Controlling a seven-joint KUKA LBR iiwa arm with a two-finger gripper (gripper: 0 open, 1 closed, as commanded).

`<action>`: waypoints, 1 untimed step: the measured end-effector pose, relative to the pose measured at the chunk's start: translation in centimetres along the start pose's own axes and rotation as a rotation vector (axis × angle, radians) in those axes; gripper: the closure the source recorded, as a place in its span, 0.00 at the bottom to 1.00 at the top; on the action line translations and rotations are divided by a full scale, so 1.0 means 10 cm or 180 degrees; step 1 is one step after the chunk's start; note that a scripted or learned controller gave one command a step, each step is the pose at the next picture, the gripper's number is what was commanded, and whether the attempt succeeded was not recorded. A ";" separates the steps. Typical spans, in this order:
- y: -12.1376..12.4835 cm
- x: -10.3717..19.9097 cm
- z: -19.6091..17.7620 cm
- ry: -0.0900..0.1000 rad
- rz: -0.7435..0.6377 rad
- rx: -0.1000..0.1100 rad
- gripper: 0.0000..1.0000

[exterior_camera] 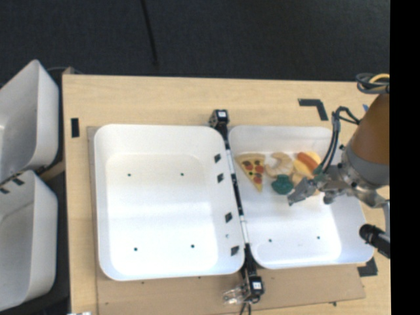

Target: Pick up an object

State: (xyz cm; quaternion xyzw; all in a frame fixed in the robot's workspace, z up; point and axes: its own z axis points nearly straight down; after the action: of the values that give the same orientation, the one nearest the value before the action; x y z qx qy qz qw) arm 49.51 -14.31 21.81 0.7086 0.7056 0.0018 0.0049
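2 bins (98, 176), toys in the right; gripper (303, 192) poised beside green toy (282, 185), finger state unclear, descent and closing needed.

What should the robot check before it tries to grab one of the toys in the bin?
1. Toys are in the right bin: ok. The pizza slice, green piece and orange piece lie bunched at its far side.
2. Gripper is over that bin: ok, beside the green piece.
3. A toy already held: cannot tell.
4. One toy stands apart for a clean grab: not ok, they crowd together; the pizza slice is the most separate.
5. Left bin is out of the arm's way: ok.
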 end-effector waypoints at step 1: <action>0.68 0.14 1.24 0.0008 -0.0027 0.0030 0.00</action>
State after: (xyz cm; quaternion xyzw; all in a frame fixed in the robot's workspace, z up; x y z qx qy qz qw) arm 56.45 -13.02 9.51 0.7056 0.7086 -0.0006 0.0007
